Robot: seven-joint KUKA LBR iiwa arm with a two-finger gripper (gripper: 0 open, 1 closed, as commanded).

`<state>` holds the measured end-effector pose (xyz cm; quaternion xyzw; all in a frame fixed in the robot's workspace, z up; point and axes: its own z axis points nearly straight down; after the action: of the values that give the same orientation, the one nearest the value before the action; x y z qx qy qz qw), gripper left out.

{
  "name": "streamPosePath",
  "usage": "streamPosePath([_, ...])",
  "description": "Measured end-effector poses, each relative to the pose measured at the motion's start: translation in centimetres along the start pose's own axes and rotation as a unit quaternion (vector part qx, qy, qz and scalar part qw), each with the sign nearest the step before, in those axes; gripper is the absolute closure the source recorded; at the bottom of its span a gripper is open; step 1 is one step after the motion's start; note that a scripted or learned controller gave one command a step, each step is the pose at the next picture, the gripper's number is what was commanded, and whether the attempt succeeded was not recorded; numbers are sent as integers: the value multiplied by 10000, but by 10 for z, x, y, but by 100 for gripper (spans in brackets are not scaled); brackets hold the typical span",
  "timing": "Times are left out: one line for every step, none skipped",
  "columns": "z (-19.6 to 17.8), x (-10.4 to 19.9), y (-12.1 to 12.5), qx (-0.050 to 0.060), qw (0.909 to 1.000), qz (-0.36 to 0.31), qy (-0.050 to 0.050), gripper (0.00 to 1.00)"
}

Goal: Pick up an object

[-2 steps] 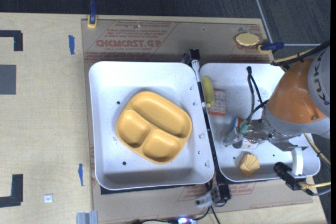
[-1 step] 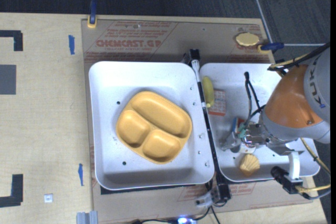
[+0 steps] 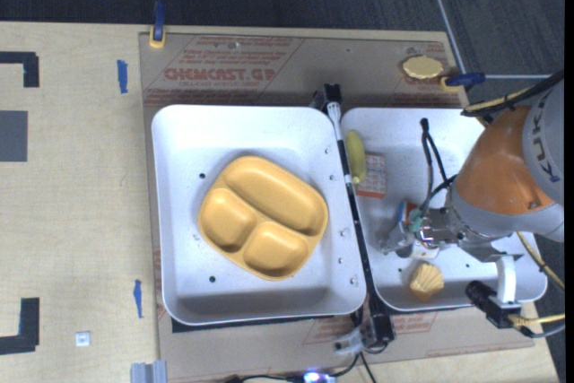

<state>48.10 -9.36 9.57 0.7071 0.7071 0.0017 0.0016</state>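
Observation:
My gripper (image 3: 399, 239) is low in the right bin (image 3: 395, 126), near its middle, on the grey arm with the orange band (image 3: 502, 175) that comes in from the right. A small ridged yellow object (image 3: 427, 280) lies just below and right of the gripper, apart from it. A small blue and red item (image 3: 409, 214) shows right at the gripper's upper side, partly hidden by it. A yellow banana-shaped piece (image 3: 356, 152) and a red-and-white packet (image 3: 374, 176) lie along the bin's left wall.
The left bin (image 3: 179, 139) holds a large yellow three-lobed tray (image 3: 261, 216). A tan disc (image 3: 422, 67) sits on the board behind the right bin. The divider between the bins (image 3: 350, 211) is close to the gripper's left.

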Motion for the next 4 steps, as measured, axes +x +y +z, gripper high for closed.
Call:
streamPosePath([0,0,0,1,10000,1,0,0])
streamPosePath([10,2,-2,22,10000,3,5,0])
streamPosePath([0,2,0,1,10000,1,-3,100])
streamPosePath([-10,2,1,-20,10000,0,-10,100])
